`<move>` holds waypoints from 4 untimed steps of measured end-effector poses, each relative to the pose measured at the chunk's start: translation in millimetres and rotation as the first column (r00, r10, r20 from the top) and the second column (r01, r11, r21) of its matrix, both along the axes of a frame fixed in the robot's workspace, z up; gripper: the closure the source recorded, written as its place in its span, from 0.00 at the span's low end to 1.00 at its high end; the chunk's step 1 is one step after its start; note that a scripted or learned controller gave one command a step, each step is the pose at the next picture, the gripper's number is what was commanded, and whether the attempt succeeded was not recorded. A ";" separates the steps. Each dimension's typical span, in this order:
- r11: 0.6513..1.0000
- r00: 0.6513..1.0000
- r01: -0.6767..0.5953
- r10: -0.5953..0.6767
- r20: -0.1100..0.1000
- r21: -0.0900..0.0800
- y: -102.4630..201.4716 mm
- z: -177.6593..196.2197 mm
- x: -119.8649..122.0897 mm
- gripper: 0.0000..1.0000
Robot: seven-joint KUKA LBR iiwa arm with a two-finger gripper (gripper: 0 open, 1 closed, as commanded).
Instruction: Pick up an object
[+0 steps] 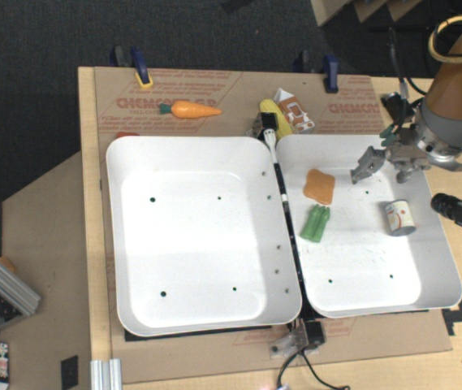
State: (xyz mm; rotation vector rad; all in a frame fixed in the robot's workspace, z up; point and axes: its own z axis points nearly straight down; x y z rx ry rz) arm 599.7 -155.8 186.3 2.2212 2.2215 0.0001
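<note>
You are looking down on two white bins set side by side on a cardboard-covered bench (92, 218). The left bin (133, 299) has only small dark dots on its floor. The right bin (425, 295) holds an orange-brown piece (320, 186), a green object (315, 223) just below it, and a small grey can (399, 217) lying on its side, well apart from both. The gripper (383, 169) hangs over the right bin's upper right part, fingers spread and nothing between them. A toy carrot (192, 110) lies on the bench behind the left bin. Two blue clamps (141, 69) grip the far edge.
</note>
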 end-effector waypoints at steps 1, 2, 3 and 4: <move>1.000 1.000 -0.006 0.006 -0.008 0.005 58.5 -93.1 28.8 0.00; 1.000 1.000 -0.001 0.001 0.001 0.000 54.0 -76.2 30.0 1.00; 1.000 1.000 0.001 -0.001 -0.005 0.002 59.5 -86.8 7.0 1.00; 1.000 1.000 0.002 -0.002 0.002 -0.003 23.4 -102.4 27.4 1.00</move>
